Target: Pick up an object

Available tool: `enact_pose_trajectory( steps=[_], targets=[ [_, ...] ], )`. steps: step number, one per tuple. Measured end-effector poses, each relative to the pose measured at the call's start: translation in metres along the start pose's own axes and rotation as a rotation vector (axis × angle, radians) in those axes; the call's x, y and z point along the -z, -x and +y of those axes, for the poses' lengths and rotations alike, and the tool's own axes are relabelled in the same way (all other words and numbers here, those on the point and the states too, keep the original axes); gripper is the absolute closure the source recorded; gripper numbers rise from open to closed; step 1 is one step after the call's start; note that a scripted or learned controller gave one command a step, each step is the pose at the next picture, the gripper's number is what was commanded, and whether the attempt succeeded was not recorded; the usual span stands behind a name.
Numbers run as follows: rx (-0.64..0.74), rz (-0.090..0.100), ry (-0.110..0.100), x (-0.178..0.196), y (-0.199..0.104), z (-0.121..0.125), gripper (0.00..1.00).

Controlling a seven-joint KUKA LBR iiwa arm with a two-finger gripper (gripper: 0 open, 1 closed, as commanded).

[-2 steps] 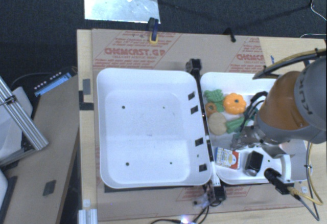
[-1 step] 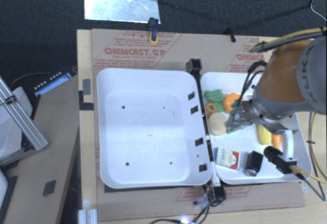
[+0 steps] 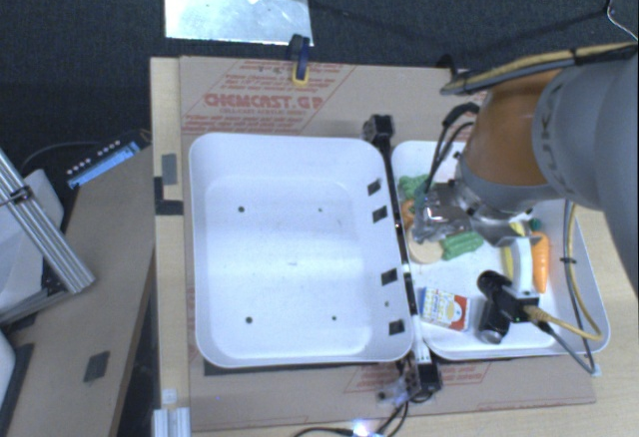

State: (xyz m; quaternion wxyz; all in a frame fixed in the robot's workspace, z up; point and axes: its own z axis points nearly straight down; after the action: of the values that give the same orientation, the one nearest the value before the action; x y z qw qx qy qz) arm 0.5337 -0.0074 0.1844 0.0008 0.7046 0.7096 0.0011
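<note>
Cardboard-topped bench: gripper (image 3: 431, 218) low at right bin's (image 3: 589, 310) left edge (perhaps over green block (image 3: 462, 245)); grip state unclear.

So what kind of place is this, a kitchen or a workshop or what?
Most likely a robotics lab bench set up for grasping trials, not a kitchen. A grey and orange robot arm reaches over two white bins on a cardboard sheet, and the right bin holds small toy-like items such as a carrot.

camera view: fixed overhead | slanted down | both bins (image 3: 290, 151) framed | arm (image 3: 559, 136) enters right
</note>
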Motion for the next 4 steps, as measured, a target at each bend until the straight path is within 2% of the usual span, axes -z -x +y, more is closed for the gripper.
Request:
enact_pose_trajectory(
  steps=[1,2,3,4],
  targets=[
    [0.003,0.002,0.005,0.068,-0.045,-0.004,1.00],
    [0.004,0.003,0.006,0.156,-0.152,-0.001,1.00],
    [0.007,0.005,0.002,0.208,-0.237,-0.047,1.00],
    [-0.002,0.003,0.004,0.278,-0.225,-0.045,1.00]
  ],
)
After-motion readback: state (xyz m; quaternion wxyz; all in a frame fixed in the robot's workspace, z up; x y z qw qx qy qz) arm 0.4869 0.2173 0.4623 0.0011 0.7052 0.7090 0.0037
